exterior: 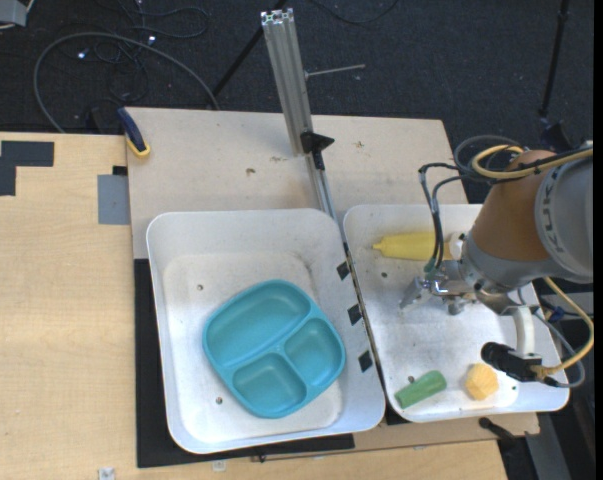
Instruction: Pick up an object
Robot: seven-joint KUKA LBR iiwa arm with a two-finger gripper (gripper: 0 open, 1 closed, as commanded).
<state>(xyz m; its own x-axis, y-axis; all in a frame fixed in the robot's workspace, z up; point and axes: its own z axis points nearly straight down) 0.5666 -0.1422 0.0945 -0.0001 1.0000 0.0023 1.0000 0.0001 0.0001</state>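
A yellow object (405,246) was seen in the right bin (376,298), at its far side, just beside the gripper (433,290), whose grasp could not be judged. A green piece (420,389) and a yellow lump (481,381) lay nearer its front rim. A blue divided tray (272,347) was held in the left bin (181,268), on a pale bench (221,158) above dark floor.
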